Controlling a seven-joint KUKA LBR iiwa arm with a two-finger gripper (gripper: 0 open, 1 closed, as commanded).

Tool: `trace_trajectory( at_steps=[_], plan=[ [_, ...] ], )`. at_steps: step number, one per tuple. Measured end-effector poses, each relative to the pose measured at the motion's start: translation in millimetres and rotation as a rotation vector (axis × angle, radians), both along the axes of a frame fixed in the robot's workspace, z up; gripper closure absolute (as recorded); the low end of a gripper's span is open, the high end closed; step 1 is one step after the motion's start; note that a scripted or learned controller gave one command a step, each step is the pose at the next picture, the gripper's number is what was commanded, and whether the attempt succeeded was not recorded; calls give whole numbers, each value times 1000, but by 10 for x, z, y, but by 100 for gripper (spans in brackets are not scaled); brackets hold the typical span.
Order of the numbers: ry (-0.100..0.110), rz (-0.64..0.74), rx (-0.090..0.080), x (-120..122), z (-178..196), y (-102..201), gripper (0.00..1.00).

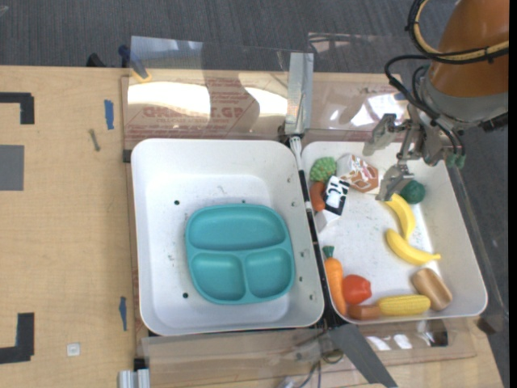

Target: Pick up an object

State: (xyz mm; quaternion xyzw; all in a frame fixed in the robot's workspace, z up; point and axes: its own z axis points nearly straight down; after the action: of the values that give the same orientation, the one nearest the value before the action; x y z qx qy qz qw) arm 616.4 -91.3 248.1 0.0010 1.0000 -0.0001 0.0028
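My gripper (pixel 381 168) hangs over the far part of the right bin (pixel 472 277), its two fingers spread open with nothing held between them. Just left of the fingertips lies a clear-wrapped brown pastry (pixel 361 175). A dark green toy (pixel 414 191) sits right of the lower finger, and a yellow banana (pixel 405 234) curves below it. Green broccoli (pixel 323 168) and a black-and-white block (pixel 335 194) lie by the bin's left wall. Along the near edge are a carrot (pixel 334 276), a red pepper (pixel 356 288), a corn cob (pixel 404 304) and a hot dog bun (pixel 432 288).
The left bin (pixel 153 217) holds a teal divided plate (pixel 240 251). A metal divider post (pixel 299 95) stands behind the gap between the bins. The arm's orange band (pixel 472 31) and black cables loom at the top right.
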Motion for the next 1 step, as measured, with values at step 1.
trace_trajectory(
  at_steps=[1],
  plan=[
    [-34, 93, -7, 229, -1260, -247, 0]
  ],
)
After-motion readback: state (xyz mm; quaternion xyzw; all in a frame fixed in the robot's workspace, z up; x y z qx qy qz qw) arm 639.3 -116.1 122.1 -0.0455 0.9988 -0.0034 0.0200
